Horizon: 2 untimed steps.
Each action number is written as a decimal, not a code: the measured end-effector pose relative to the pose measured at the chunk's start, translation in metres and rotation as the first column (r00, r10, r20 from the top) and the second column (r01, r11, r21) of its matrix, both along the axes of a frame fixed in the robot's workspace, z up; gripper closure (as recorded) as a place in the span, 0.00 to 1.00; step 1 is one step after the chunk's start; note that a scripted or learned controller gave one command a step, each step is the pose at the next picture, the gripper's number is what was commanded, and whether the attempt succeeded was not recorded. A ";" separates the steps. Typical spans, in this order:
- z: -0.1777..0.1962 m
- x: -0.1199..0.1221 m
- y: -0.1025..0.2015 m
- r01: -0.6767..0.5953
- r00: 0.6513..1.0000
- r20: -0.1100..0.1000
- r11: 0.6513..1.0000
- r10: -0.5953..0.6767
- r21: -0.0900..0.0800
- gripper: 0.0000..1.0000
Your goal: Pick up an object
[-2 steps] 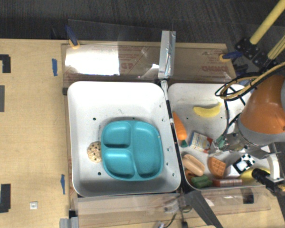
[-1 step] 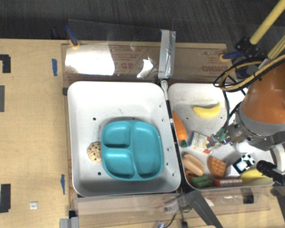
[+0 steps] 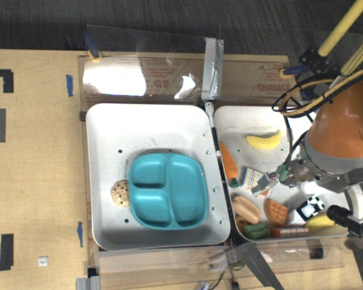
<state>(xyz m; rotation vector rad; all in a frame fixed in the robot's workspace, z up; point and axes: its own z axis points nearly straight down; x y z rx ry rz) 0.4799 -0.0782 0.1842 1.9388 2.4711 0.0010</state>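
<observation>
The task names no one thing, and the candidates lie in the right bin: a yellow banana toward its far side, an orange carrot along its left wall, a small printed packet beside that, then, at the near side, a hot dog bun, a brown waffle, a green piece and a yellow piece to the right. All of them rest on the bin floor; none is lifted.

The pincer hangs low over the middle of this bin, just right of the packet and just beyond the waffle. I cannot tell whether it is released or clenched, and nothing visible sits in it, so I judge the pick not yet made: a grasp and a lift are left.

The left bin carries a teal divided tray with a cookie touching its left edge. Both bins stand on the desk.
</observation>
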 end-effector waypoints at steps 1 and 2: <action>-0.096 0.024 -0.029 -0.136 0.991 0.007 0.991 0.136 -0.002 0.00; -0.085 0.026 -0.029 -0.134 0.991 0.013 0.991 0.134 -0.004 1.00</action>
